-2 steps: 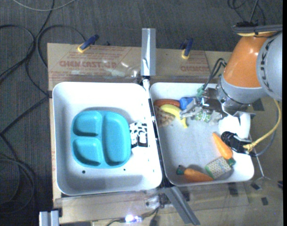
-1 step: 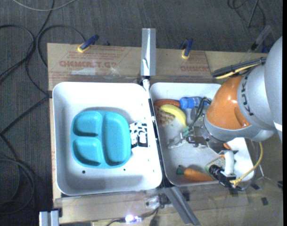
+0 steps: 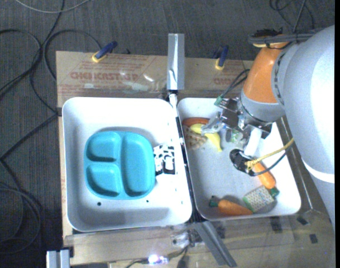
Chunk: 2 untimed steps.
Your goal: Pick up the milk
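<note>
Nearest the camera, along the front wall of the right bin (image 3: 292, 202): a carrot (image 3: 234, 207) lying flat, leafy end toward the left, and just beside it a small greenish speckled packet (image 3: 259, 198), too small to identify. A little further in, a second carrot (image 3: 266, 178), partly crossed by a yellow cable (image 3: 276, 151) and a black loop (image 3: 240, 159) hanging below the wrist.

In the left bin (image 3: 75, 149): a blue divided plate (image 3: 119, 163), lying flat. Touching its right rim, the milk (image 3: 165, 158), a small black-and-white patterned carton pressed against the bin's right wall, shape blurred and hard to read, whether upright or on its side unclear.

Over the right bin, well apart from the milk: the pincer (image 3: 232, 128), reaching in from the right under the orange band (image 3: 262, 85). Cluttered with metal parts and cables; impossible to tell whether open or closed, nothing visibly gripped.

Just left of the pincer, a banana (image 3: 213, 138) touching a brown textured item (image 3: 196, 141), and behind them an orange object (image 3: 196, 121), half hidden.

Farthest, on the surface (image 3: 125, 74): cardboard with faded red lettering, two blue-and-yellow clamps (image 3: 104, 51), and an upright metal bar (image 3: 176, 60) between the bins.
</note>
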{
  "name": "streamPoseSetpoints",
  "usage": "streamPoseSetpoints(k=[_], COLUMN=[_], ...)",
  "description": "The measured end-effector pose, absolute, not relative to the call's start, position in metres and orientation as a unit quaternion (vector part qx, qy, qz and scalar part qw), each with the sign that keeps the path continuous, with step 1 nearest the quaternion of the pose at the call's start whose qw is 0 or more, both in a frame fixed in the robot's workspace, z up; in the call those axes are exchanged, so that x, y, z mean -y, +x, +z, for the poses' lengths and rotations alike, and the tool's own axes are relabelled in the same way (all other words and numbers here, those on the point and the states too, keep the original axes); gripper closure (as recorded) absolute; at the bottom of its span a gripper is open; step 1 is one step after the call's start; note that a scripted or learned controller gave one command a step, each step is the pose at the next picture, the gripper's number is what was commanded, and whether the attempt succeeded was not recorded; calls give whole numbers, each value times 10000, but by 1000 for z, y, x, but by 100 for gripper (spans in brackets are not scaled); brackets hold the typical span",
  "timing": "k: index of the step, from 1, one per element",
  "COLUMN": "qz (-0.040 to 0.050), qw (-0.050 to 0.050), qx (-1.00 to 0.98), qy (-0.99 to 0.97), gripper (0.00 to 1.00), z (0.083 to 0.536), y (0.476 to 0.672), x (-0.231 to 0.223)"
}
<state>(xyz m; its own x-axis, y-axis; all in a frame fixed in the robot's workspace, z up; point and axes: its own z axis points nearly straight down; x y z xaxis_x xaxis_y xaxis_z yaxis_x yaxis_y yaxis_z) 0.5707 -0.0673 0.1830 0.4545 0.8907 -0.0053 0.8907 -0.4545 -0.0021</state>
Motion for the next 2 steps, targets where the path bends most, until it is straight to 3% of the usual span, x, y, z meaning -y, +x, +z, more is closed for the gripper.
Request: streamPoseSetpoints(k=[1,2], qz=[-25,-11], qw=[8,-10], qx=[-5973,-8105], qy=[8020,5857], gripper=[0,0], z=[214,136], y=[609,542], x=[66,145])
